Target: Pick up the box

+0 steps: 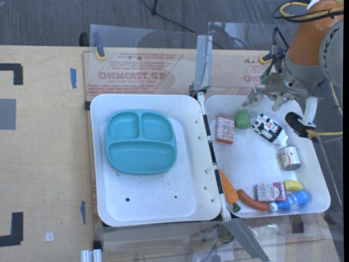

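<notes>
Grey carpet floor [65, 10], dark cable [158, 4] across it; pale wooden bench [43, 146], possibly plywood.

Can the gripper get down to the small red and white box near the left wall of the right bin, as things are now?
Probably yes. The box lies with its top uncovered. A green item sits close at its right, so the gripper, hovering over the bin's far edge, has little side room.

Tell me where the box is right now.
The box lies in the right bin, near its upper-left corner, just left of the green ball.
</notes>
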You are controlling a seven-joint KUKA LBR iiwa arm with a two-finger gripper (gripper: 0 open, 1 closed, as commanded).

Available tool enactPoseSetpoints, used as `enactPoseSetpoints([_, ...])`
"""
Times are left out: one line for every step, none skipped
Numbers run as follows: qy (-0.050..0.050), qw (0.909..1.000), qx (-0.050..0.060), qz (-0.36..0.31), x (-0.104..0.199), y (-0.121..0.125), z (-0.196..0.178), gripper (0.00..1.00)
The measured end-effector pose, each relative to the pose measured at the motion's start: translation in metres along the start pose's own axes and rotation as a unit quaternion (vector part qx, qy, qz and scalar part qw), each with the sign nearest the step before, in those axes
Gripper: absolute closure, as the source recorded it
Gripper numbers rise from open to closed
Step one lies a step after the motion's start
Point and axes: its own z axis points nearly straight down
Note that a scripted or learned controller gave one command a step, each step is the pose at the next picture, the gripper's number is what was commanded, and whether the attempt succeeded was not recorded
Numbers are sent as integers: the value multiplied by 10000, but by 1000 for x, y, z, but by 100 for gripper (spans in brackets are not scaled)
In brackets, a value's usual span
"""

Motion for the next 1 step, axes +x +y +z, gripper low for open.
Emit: enactPoseSetpoints([1,9995,-4,-309,29,-1,56,0])
